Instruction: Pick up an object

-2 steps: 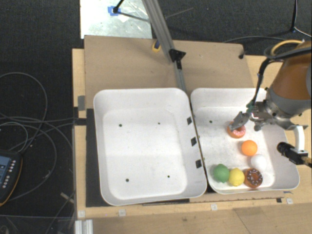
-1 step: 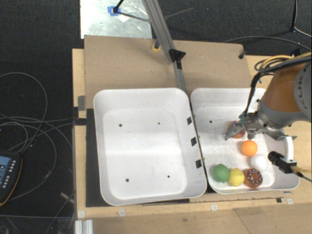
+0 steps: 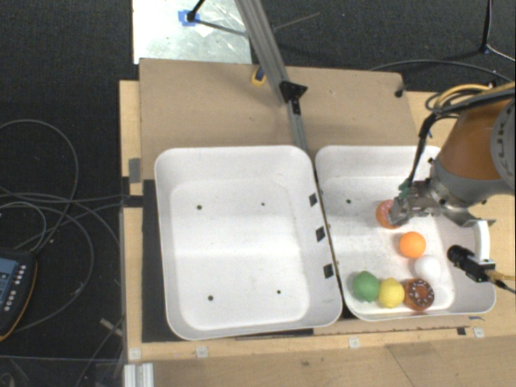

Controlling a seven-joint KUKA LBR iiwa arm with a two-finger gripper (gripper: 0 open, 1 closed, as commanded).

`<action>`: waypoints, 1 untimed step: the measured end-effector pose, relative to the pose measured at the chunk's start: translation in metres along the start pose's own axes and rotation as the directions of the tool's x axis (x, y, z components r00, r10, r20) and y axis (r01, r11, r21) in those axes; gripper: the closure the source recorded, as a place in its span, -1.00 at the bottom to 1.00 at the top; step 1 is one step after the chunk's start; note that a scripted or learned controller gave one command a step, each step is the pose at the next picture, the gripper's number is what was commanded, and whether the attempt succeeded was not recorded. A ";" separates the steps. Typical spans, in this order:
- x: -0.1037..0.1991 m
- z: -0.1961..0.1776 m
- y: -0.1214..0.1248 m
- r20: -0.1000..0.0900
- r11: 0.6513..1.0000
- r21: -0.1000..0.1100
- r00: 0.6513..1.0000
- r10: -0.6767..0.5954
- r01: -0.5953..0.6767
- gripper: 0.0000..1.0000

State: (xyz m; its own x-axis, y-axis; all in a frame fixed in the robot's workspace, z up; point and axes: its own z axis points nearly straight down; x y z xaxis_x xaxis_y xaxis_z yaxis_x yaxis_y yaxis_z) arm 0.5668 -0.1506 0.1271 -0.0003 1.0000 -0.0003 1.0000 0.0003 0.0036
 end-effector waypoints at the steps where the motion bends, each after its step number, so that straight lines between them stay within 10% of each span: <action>1: -0.004 -0.064 0.002 0.002 1.000 -0.005 1.000 -0.003 0.003 1.00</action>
